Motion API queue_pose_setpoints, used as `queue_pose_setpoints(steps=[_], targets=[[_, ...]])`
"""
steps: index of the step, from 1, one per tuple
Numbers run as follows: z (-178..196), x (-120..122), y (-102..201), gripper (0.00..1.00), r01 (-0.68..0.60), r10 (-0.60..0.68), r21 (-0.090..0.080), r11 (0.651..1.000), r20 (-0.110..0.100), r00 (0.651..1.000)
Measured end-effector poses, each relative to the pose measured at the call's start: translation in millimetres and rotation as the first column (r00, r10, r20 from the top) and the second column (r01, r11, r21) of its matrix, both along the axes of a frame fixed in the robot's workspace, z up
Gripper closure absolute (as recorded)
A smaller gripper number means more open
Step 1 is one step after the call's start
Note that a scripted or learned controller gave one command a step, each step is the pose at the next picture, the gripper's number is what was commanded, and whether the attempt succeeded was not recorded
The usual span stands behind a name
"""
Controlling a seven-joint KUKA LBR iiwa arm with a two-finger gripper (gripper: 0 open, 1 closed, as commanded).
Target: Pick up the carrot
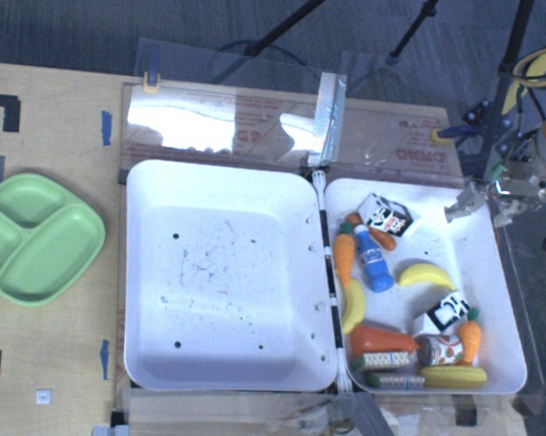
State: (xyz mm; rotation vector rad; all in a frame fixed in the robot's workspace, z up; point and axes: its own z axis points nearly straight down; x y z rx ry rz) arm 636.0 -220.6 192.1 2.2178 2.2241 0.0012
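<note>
A long orange carrot [344, 257] lies against the left wall of the right bin [503, 306], next to a blue bottle [374, 264]. A smaller orange carrot-like piece [471, 342] stands near the bin's lower right corner. My gripper [486, 202] hangs over the bin's upper right corner, well to the right of the long carrot and apart from all the objects. Nothing shows in its grasp.
The right bin also holds a black-and-white carton [386, 215], two bananas [426, 274], a red pepper-like item [382, 340], a small can [442, 351] and a black-and-white cube [448, 312]. The left bin [162, 190] sits beside it. A green divided plate [32, 238] rests far left.
</note>
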Motion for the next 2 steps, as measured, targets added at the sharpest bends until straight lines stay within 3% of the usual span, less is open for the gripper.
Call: queue_pose_setpoints(steps=[1,2], targets=[[-87,-107,9,0.00,-0.156,0.156,0.008,0.988,-0.002,0.988],[-64,-147,19,0.00,-0.341,0.342,-0.018,0.940,0.024,0.939]])
